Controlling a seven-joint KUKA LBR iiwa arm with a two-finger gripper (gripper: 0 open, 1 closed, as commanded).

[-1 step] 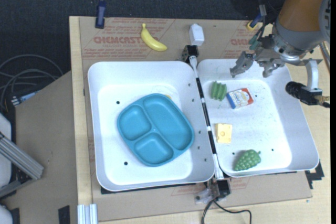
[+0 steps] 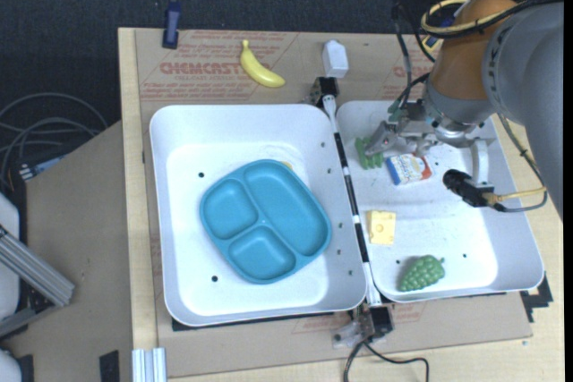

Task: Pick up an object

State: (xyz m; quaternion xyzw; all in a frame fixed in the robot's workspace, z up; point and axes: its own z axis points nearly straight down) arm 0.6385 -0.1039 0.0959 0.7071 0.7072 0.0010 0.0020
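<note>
My gripper [image 2: 405,135] hangs over the far left part of the right bin [image 2: 510,237], on the grey arm with the orange band. Right below it lies a small white carton with red and blue print [image 2: 410,169]. A green object [image 2: 369,150] sits just left of the gripper, near the bin's left wall. A yellow cheese wedge [image 2: 382,227] lies further toward the front. A bunch of green grapes [image 2: 421,273] rests near the front rim. Nothing is seen held by the gripper.
The left bin [image 2: 179,148] holds a blue divided plate [image 2: 262,219]. On the bench behind the bins lie a yellow banana [image 2: 260,67], a small blue object [image 2: 171,22] and a white block [image 2: 336,56].
</note>
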